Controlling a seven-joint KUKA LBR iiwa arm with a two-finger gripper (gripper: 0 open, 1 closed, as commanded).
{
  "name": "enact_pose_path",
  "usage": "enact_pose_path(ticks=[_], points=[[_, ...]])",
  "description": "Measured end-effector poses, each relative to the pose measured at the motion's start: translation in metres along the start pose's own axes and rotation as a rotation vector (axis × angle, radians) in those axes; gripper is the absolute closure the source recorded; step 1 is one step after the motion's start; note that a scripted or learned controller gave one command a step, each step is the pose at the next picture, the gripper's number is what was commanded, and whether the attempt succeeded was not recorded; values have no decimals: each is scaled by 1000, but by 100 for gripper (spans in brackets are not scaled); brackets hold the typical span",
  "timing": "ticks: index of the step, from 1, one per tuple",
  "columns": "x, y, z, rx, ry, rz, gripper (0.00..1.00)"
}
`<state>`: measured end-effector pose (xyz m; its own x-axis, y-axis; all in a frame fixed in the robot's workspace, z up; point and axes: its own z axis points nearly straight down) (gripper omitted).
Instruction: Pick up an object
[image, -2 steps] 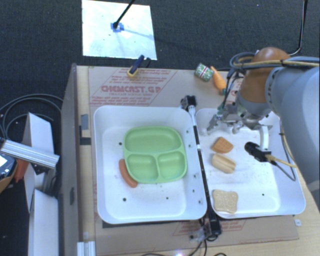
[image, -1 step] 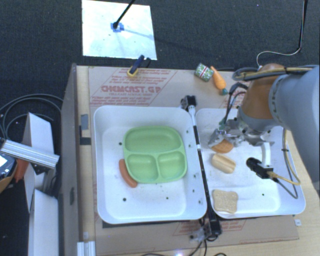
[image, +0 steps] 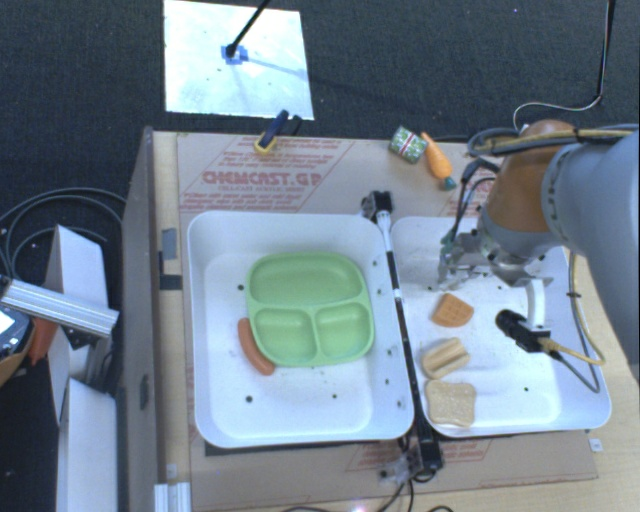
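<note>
The gripper hangs low in the right bin, just above the orange cracker, likely because that toy is nearest to grab. I cannot tell if it is grasping anything. The green plate sits in the left bin

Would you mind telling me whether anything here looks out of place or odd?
Two items lie outside the bins: a small green can and a toy carrot rest on the cardboard behind the right bin. In the left bin, a hot dog lies beside the green tray.
</note>
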<state>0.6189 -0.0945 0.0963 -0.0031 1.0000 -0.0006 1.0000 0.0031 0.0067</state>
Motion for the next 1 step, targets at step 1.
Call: enact_pose_path(ticks=[1], points=[[-14, -59, 12, 6, 0, 2, 100]])
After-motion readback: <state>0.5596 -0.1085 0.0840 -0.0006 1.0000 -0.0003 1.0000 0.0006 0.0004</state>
